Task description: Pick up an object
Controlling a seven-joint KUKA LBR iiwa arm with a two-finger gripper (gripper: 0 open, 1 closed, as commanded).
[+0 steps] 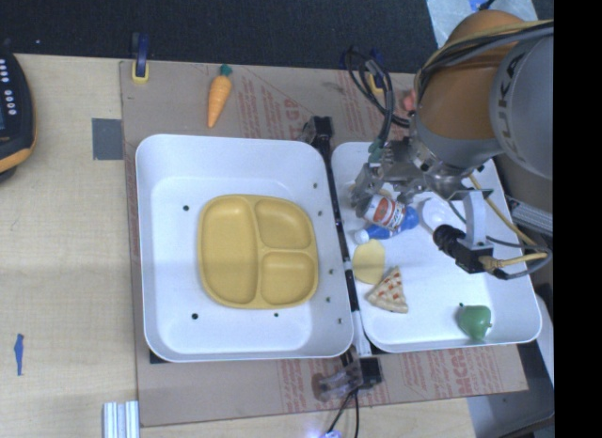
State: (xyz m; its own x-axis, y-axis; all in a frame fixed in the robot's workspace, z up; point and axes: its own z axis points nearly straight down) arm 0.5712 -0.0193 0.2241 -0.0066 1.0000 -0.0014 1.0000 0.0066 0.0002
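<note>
The end effector (388, 190) is hanging low over the right bin (423, 333), right above a small red-and-white item with a blue base (384, 214); whether it's gripping, I cannot tell. The pizza slice (388, 289) is lying nearby, reachable.

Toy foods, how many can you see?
4: a carrot on the bench behind the left bin, and in the right bin a yellow round piece, a pizza slice and a green one. The arm may hide more.

Robot lab: bench-mounted bins (150, 239), cabling (362, 70).
</note>
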